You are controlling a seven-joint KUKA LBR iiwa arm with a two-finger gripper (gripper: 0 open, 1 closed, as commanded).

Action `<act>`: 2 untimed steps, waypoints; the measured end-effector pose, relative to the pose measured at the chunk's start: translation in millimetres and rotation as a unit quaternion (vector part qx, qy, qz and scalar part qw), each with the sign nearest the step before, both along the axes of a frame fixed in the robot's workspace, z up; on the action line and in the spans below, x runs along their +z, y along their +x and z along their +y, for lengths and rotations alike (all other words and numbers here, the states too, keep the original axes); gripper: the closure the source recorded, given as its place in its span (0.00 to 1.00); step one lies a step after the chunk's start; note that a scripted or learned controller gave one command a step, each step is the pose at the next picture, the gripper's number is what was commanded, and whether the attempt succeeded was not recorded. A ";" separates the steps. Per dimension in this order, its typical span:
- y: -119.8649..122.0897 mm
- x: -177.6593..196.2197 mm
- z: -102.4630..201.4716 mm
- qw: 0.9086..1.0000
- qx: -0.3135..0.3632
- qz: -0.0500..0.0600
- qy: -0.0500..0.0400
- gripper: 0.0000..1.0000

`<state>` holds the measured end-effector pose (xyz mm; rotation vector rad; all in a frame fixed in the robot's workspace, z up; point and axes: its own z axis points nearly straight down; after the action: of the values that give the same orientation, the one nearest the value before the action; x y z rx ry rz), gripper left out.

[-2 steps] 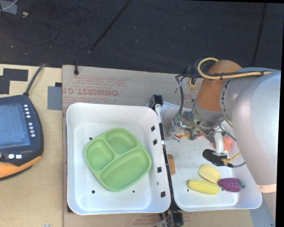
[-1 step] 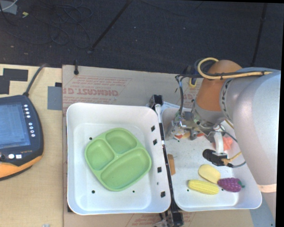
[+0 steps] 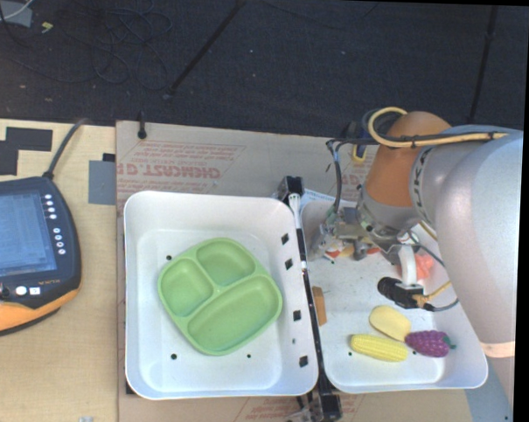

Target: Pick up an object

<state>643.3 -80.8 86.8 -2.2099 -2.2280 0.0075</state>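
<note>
The grey arm (image 3: 470,215) comes in from the right edge of the frame, and its orange band is seen at the upper right. The gripper (image 3: 355,240) is low over the upper left part of the right bin (image 3: 353,293), close to the divider between the two bins. The wrist and cables cover it from above, so I cannot tell if the claw is apart or together, and I see nothing clamped in it. Some small red and white item (image 3: 336,250) lies just under it, too hidden to name.

The things that can be picked up are in the right bin, in the lower right of the frame. A toy corn cob (image 3: 377,347) lies almost flat near the front wall. A pale yellow rounded toy (image 3: 389,322) is just above it, touching or nearly touching. A bunch of purple toy grapes (image 3: 428,342) is just to the right of the corn. All three are well apart from the gripper. An orange-pink piece (image 3: 427,267) shows partly beside the arm. A small brown block (image 3: 318,306) stays by the divider.

The left bin (image 3: 145,332), in the middle of the frame, holds a green divided plate (image 3: 221,296) with three compartments, lying flat. At the left edge of the frame a teach pendant (image 3: 22,248) with a screen rests on the bench. Brown cardboard (image 3: 205,164) lies under both bins.
</note>
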 end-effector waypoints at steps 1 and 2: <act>0.1 0.0 0.5 1.000 0.001 0.000 0.000 0.00; 0.1 0.0 0.3 1.000 0.001 0.000 0.000 0.00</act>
<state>643.3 -80.5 86.8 -2.2070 -2.2304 0.0064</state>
